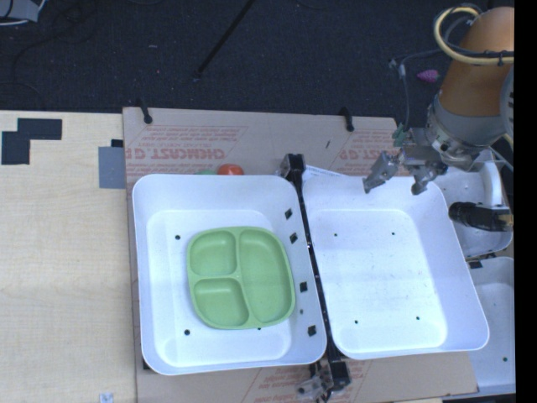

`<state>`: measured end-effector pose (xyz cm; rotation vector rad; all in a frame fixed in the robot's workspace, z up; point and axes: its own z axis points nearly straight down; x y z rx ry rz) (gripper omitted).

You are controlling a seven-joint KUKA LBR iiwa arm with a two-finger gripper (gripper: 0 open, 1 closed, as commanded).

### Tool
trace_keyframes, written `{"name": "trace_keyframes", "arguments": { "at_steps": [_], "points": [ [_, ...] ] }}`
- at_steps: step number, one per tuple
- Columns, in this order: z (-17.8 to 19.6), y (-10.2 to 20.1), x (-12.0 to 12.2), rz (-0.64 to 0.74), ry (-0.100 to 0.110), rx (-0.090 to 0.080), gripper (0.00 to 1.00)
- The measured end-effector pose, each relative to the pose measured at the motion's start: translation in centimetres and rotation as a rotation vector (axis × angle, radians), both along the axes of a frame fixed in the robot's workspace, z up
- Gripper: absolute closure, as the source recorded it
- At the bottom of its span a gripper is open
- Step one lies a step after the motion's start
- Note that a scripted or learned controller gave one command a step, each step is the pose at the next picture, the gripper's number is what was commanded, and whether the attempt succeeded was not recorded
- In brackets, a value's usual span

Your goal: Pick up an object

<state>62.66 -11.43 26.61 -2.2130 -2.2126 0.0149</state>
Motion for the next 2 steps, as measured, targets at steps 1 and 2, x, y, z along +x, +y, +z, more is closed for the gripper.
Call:
{"name": "trace_keyframes", "arguments": {
  "at_steps": [1,2],
  "points": [
    [0.8,0.0,0.2,0.002,-0.013,-0.001,0.0],
    [-4.3,0.6,-0.8,0.001,-0.008,-0.001,0.0]
  ]
}}
